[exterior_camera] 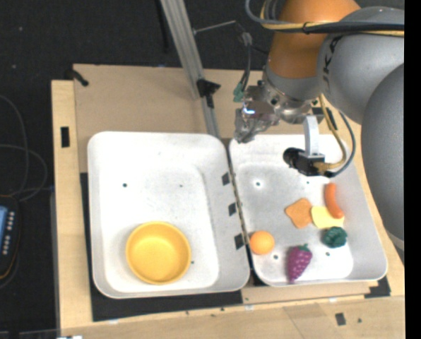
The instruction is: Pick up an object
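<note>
My jaws hang over the top left corner of the right bin (366, 263), close to the wall between the two bins, and I cannot tell if they are apart or together. Nothing sits between them that I can see.

The toys I can pick from lie at about five o'clock from me, near the bottom of the right bin. To do this well, I should pick one toy that sits alone. The orange ball (261, 242) is a good one, because it has room around it, though it is close to the bin wall. I should go straight down over its middle and close slowly.

I count one orange ball, one purple grapes (299, 261), one orange wedge (299, 212), one yellow piece (325, 218), one carrot (332, 198) and one green piece (334, 237). The left bin (154, 164) has one yellow bowl (158, 252)
</note>
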`<state>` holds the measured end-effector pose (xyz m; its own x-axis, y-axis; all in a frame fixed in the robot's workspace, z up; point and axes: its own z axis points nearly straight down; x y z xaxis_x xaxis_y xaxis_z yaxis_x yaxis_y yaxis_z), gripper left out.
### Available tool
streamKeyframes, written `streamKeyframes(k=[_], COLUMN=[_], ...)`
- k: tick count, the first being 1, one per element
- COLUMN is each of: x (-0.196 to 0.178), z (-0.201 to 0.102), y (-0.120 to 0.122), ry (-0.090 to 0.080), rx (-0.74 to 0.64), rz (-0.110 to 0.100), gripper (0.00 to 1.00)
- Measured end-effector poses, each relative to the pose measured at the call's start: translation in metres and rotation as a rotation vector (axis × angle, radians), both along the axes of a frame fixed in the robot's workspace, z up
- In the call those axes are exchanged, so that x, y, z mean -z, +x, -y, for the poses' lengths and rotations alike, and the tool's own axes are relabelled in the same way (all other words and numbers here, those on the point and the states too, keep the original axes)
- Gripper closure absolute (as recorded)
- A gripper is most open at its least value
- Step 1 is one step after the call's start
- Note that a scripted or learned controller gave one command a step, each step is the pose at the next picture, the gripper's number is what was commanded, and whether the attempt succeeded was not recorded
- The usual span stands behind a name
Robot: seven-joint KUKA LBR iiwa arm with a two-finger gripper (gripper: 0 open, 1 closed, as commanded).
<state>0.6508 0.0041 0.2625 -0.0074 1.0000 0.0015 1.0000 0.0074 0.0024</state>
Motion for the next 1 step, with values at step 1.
streamKeyframes(k=[1], x=[0.0032], z=[-0.0442], y=[-0.0054], ry=[0.0], rx=[0.001], rz=[-0.003], gripper=[1.0])
